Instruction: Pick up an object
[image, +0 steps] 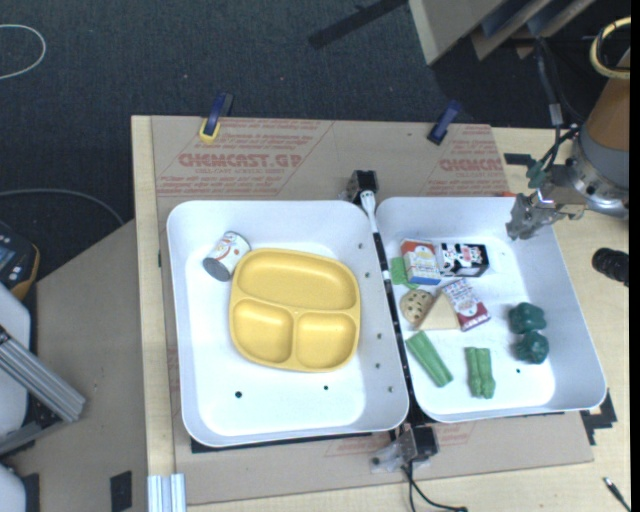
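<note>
White plastic right bin (575, 330) holds the small objects: two dark green broccoli pieces (528, 332), green pods, snack packets. My grey metal gripper (527, 218) hangs over the bin's upper right corner, nothing between its fingers; their spread I cannot tell.

left bin (190, 330): divided tray (295, 308) lay in the middle, small can (226, 255) at its far-left corner | right bin (570, 300): cartons (445, 258) behind, vegetable pieces (455, 365) in front | hand (527, 220) over right bin's far-right corner
</note>
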